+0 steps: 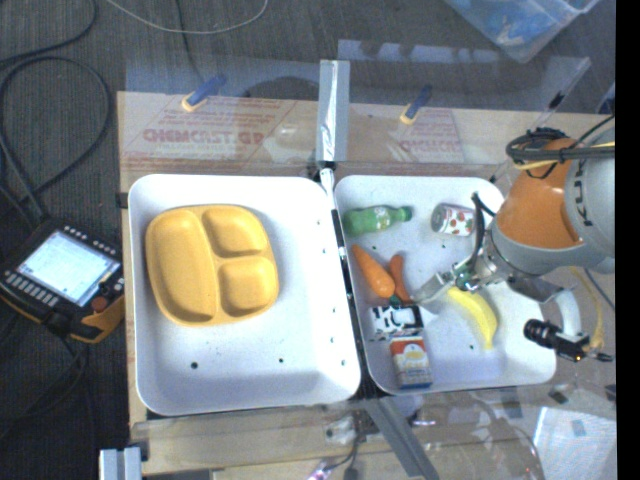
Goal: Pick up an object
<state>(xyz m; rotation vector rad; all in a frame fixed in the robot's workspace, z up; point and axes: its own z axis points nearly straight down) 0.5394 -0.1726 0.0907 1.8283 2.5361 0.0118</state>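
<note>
Reaching for an object, right of frame.
We see the gripper beside a banana; jaw state unclear; next, closing on it.

Dark grey carpet floor with loose cables; wooden bench; clear plastic container at upper right.

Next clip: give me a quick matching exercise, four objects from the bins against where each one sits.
Things:
1. yellow tray
2. green bottle
3. banana
4. small carton

Places:
A. right bin, far left corner
B. right bin, near edge
C. left bin
D. right bin, right part, beside the tool

Pairs: 1-C, 2-A, 3-D, 4-B
</note>
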